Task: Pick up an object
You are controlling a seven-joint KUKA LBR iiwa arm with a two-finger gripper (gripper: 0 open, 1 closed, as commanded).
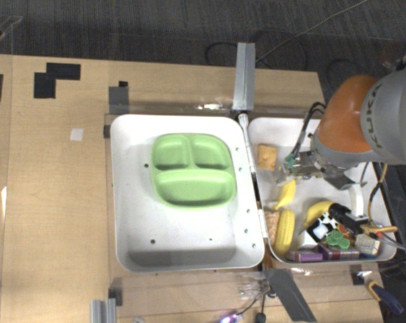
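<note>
Jaws blurred at the arm's tip, so apart or together cannot be told. Gripper low in the right bin, below the orange band, near the bin's left wall. Nothing visibly between the jaws. Just under the gripper, a small banana, lying slantwise, its upper end close to the tip; touching or apart not clear. Below that, a corn cob upright along the left wall. Beside the gripper's left, a tan square cracker. Toward the bin's near right corner, a second banana, a purple stick and mixed small items. In the left bin, a green divided plate.
</note>
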